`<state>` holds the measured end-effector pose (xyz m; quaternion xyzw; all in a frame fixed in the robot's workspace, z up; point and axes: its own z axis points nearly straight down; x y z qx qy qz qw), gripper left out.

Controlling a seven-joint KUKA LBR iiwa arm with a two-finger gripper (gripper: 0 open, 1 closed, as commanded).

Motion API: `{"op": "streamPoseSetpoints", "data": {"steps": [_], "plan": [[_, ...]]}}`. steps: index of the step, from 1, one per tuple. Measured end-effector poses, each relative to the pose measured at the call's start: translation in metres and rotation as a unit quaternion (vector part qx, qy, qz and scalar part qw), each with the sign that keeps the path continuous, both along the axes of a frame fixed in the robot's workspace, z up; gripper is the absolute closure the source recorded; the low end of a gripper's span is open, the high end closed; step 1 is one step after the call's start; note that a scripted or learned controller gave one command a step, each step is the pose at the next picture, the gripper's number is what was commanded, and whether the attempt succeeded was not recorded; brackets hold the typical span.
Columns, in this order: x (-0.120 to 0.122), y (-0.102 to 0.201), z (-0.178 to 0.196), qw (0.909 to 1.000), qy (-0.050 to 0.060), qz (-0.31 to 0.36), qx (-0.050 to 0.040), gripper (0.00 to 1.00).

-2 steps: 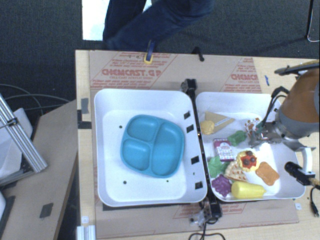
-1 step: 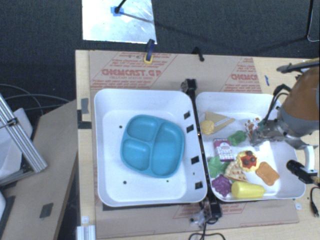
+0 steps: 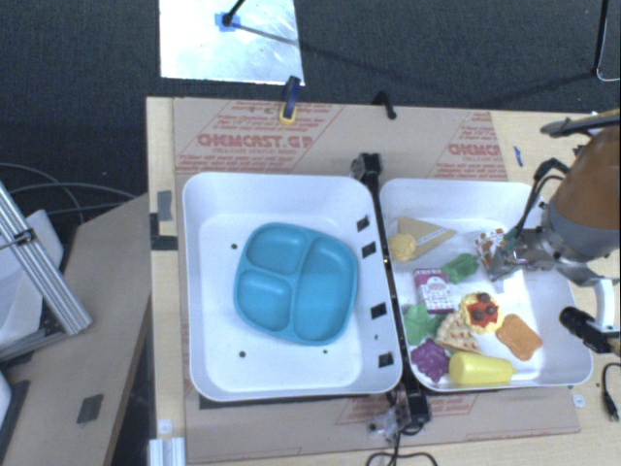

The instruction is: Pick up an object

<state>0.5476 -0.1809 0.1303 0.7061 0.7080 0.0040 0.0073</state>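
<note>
While the grey arm with the orange band [image 3: 592, 197] reaches in from the right, its gripper [image 3: 500, 255] sits low over the upper right part of the right-hand white bin [image 3: 563, 367]. Whether the fingers are open or closed cannot be told; the tip is a small blurred cluster of metal and red-white detail.

Right bin contents, a loose heap of toy food:
- tan wedge like a cheese slice [image 3: 424, 230], upper left
- small yellow rounded piece [image 3: 402, 248], just beside the wedge
- green lumpy piece [image 3: 461, 266], near the gripper tip, to its left
- maroon and white small box [image 3: 432, 290], centre
- waffle-like slice with red and dark topping [image 3: 471, 320]
- orange oval piece [image 3: 518, 337], right of it
- yellow elongated piece [image 3: 478, 368], by the near wall
- purple cluster like grapes [image 3: 431, 359], touching the yellow one
- green leafy piece [image 3: 418, 322]

Left white bin [image 3: 209, 357] holds a blue sectioned plastic plate [image 3: 295, 282]. Both bins rest on a cardboard sheet on the worktop [image 3: 160, 260].

Judgement: the step is approach and descent. No object shows between the fingers. Nearest candidate is the green lumpy piece; it stands fairly apart from its neighbours, so it is a cleaner target than the crowded waffle and grape group. Good practice: centre over one item, descend straight, close across its narrow side, lift slowly and check it comes up.
</note>
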Motion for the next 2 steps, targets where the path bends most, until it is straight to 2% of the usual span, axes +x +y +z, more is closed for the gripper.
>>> {"op": "streamPoseSetpoints", "data": {"steps": [1,2], "plan": [[0.065,-0.027,-0.027,1.0,0.004,0.002,0.0016,1.0],[0.065,-0.026,-0.014,1.0,0.0,0.004,0.0009,1.0]]}}
